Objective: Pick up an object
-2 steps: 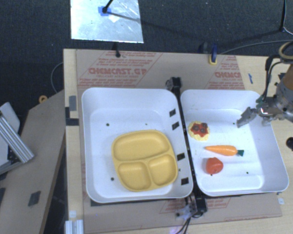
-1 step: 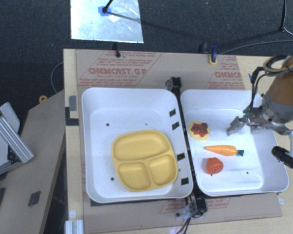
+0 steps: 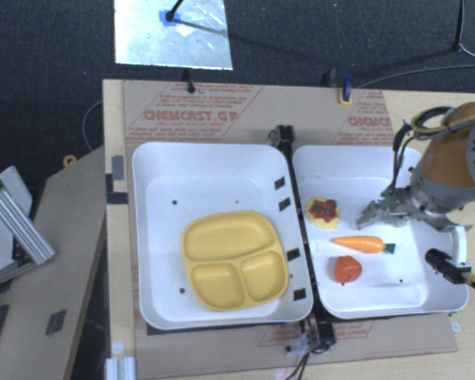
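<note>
Roughly, near to far:
Surface (image 3: 222,105): brown board carrying two white bins side by side, printed lettering along the far edge.
Left bin (image 3: 166,172): holds a yellow divided tray (image 3: 233,257) toward the near side, three compartments, nothing in them.
Right bin (image 3: 356,169): holds all three candidate objects plus the arm's working end.
Red round object (image 3: 347,269): nearest the front rim of the right bin, just beside the carrot, on its near side.
Carrot (image 3: 362,245): orange toy with a green stub at its right end; long axis runs left-right across the bin, tip pointing left toward the divider.
Small pizza-like disc (image 3: 323,211): yellow with red topping, furthest back of the three, close to the divider.
Gripper (image 3: 378,212): low in the right bin, reaching in from the right, pointing left.
Key relation: carrot lies just toward the near side of the gripper, close but apart; disc sits to its left, a bit further off.
Gripper state: cannot tell whether it is released or clenched, the tip is too small and blurred; nothing visibly held.
Judgement: carrot looks the closest pick; grasping across its short axis would likely suit.
Arm (image 3: 451,165): grey with an orange band, bulking over the bin's right rim.
</note>
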`<control>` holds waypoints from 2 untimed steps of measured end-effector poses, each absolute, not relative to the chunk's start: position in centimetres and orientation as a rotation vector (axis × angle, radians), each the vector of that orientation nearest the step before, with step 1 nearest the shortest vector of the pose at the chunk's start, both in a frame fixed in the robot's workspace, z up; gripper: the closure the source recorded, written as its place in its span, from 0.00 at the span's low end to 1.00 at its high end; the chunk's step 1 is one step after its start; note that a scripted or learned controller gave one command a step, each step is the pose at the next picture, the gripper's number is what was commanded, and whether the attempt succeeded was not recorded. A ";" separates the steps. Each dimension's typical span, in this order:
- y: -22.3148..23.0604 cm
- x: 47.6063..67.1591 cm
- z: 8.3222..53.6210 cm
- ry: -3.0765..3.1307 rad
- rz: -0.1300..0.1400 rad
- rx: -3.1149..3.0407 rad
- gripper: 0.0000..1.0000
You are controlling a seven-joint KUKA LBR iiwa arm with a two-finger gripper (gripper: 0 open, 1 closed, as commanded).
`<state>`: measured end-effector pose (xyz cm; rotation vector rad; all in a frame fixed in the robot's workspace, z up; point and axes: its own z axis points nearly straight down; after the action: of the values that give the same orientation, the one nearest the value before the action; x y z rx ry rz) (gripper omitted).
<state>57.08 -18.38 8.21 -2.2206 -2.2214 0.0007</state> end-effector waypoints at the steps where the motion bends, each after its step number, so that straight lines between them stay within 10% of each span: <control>1: -18.4 57.2 9.6 -2.225 -0.003 -2.224 1.00; 2: -18.7 57.5 16.0 -2.231 -0.005 -2.222 1.00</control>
<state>57.51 -18.70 16.03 -2.2216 -2.2308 -0.0051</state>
